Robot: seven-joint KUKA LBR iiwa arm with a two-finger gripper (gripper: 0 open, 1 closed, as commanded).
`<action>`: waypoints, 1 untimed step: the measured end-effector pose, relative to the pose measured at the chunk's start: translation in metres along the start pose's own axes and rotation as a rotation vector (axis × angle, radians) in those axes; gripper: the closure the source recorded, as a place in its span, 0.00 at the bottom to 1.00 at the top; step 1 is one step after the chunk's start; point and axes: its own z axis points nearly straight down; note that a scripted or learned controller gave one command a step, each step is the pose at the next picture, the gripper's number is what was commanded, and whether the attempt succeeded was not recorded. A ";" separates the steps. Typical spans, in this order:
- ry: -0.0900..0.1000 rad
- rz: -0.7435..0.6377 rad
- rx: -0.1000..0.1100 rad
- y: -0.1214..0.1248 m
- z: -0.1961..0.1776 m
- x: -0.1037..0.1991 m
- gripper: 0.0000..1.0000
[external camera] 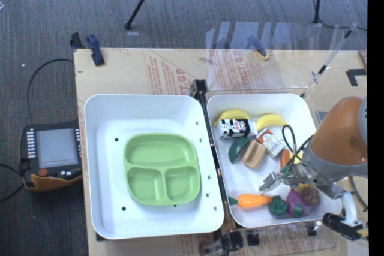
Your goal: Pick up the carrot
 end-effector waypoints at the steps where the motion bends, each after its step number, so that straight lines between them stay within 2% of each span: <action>1: 0.000 0.324 0.001 0.006 0.012 0.057 0.00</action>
